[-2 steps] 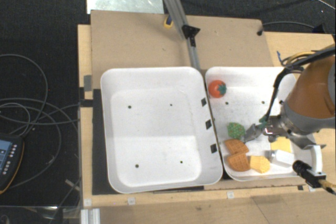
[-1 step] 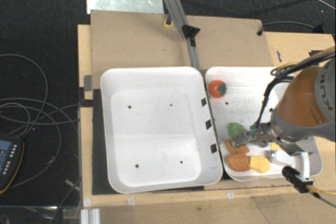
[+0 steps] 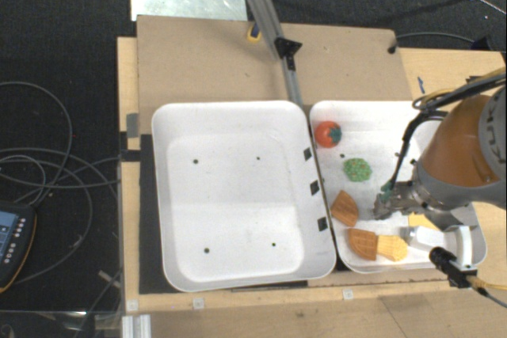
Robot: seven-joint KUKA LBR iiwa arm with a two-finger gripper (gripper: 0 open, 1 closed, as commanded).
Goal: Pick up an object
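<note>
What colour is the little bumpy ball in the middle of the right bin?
Green. The bumpy ball shows in the camera view, just below the red ball.

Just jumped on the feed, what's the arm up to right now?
The arm is reaching into the right bin, with its gripper low among the items there. Close by lie an orange wedge and an orange and yellow piece; a green ball and a red ball sit further back. Nothing looks lifted yet. The left bin sits alongside.

Bright even overhead light, white bins [image 3: 230,119] nearly washed out, soft shadows, slight overall blur
</note>
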